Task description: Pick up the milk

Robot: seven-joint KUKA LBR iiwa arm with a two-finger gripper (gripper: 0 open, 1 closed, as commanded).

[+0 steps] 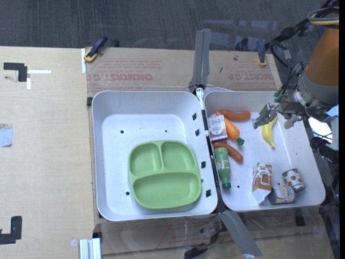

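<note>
Fingers (280, 116) spread above banana (268, 134)

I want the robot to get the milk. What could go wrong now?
1. The gripper hangs over the banana, far from the milk carton, so it might grab the banana instead.
2. The milk carton lies tight against the bin wall, with the carrot and green bottle touching it, so fingers may not fit around it.
</note>
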